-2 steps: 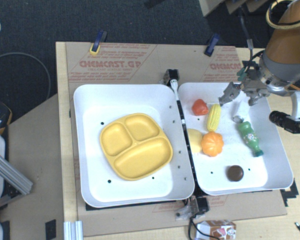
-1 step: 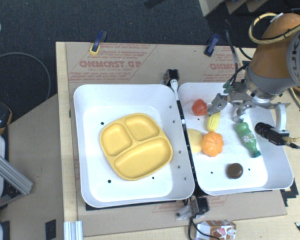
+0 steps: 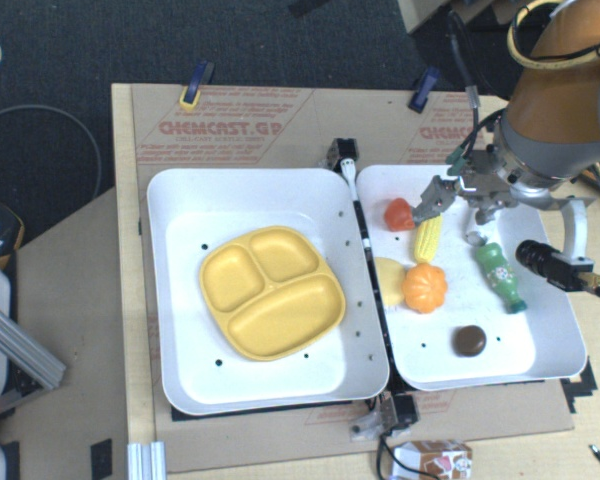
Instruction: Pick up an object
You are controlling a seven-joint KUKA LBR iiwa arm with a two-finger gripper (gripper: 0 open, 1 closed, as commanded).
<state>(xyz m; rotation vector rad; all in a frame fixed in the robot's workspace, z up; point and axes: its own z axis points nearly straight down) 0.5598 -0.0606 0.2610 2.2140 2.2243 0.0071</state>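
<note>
The gripper (image 3: 458,206) hangs open and empty over the corn (image 3: 428,238), which could roll off a fingertip.

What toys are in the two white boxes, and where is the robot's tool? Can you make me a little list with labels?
left bin: yellow divided plate
right bin: red toy, corn cob, orange pumpkin, green bottle, brown round piece, pale yellow piece
tool: above the far end of the right bin, near the corn cob and red toy
held by tool: nothing seen between its fingers
arm: reaches in from the right
</note>
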